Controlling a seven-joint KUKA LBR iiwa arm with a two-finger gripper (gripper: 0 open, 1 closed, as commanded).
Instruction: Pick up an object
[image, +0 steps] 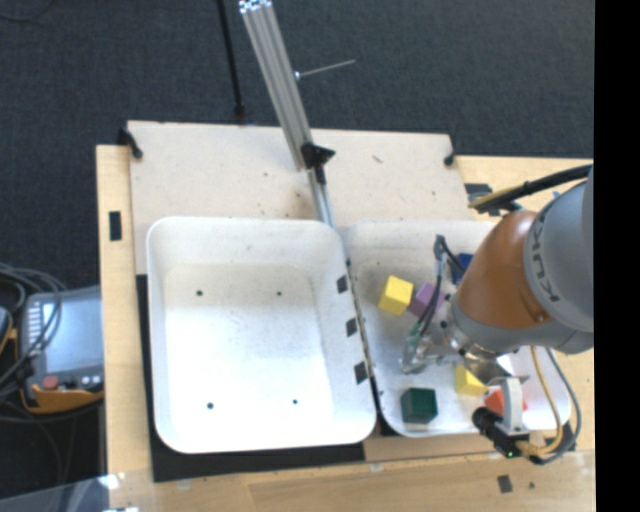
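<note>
Several small objects lie in the right bin (392, 236): a yellow cube (396, 294), a purple block (427, 298) beside it, a dark green cube (419, 404) near the front rim, and a yellow piece (468, 380) with an orange-red piece (493, 400) partly under the arm. A blue bit (460, 262) peeks out behind the wrist. My gripper (416, 356) reaches down into this bin, between the purple block and the green cube. Nothing is visibly held in it.
The left bin (160, 250) sits beside the right one, sharing a middle rim. A slanted aluminium post (285, 95) comes down from the top to the back of the bins. The arm's orange band (500, 280) covers the right bin's right side.
</note>
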